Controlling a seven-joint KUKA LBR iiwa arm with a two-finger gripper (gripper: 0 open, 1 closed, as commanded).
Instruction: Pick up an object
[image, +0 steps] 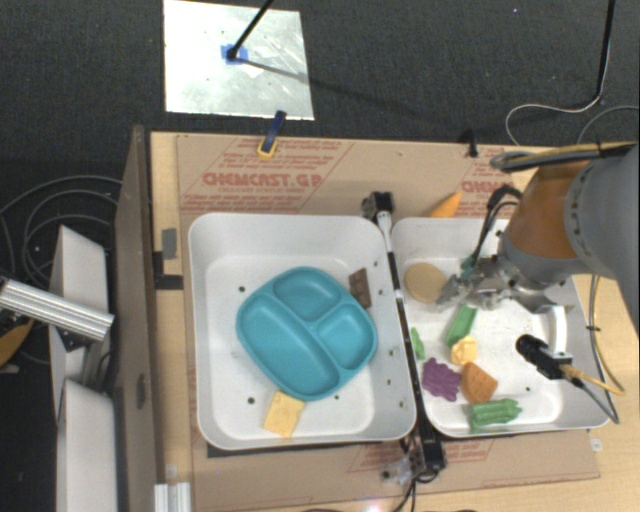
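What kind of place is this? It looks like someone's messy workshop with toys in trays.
Probably a robotics lab bench set up for grasping trials. A grey arm reaches over two white bins holding toy food and a blue plate, with loose cables on the floor.

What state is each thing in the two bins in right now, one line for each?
Blue plate: lying flat in the left bin, nothing in its compartments.
Yellow block: flat, beside the plate's near edge.
Brown piece: at the plate's far edge.
Green stick: lying in the right bin, just under the gripper.
Purple piece: flat, beside the orange piece.
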